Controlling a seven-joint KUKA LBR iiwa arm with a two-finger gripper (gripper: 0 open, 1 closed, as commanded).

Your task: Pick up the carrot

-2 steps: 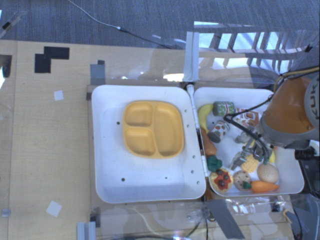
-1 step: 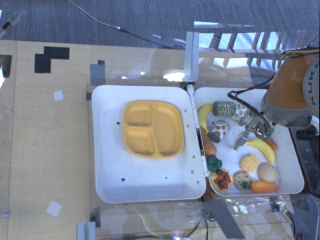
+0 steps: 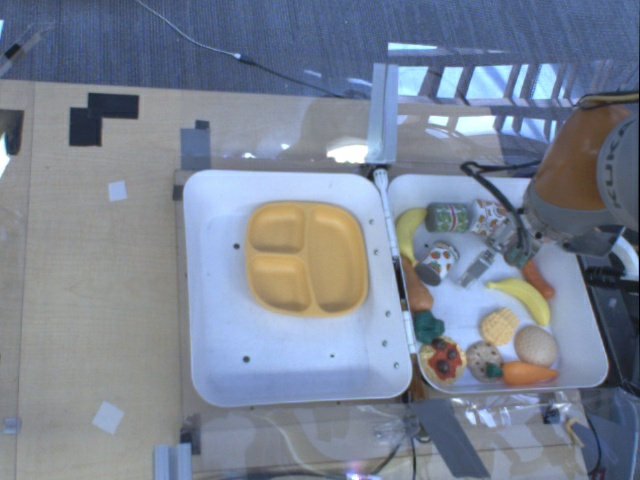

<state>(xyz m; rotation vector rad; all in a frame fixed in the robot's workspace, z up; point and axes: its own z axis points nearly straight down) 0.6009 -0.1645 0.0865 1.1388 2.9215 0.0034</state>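
Fingers (image 3: 478,266) are seen spread, one grey prong slanting down-left and the other nearer the wrist; nothing is pinched between them. Gripper (image 3: 498,251) is lowered into the right bin (image 3: 598,353), in its upper middle, among the toys. A can (image 3: 448,217) is just up-left of it and a banana (image 3: 522,294) is just below. A red-orange piece with a green end (image 3: 540,280) lies just beside the gripper on its right; what it is cannot be told for sure.

The carrot (image 3: 528,373) is taken to be the plain orange tapered piece lying flat at the bin's near edge, just below an egg (image 3: 536,346) and beside a cookie (image 3: 484,358). It is well apart from the gripper and is not touched.

Progress is judged as early: the bin has been reached, but no grasp is made and nothing is lifted. Left to do: the gripper must be brought over the carrot, lowered around it, closed and raised. The left bin (image 3: 215,368) bears a yellow plate (image 3: 305,258), which is not involved.
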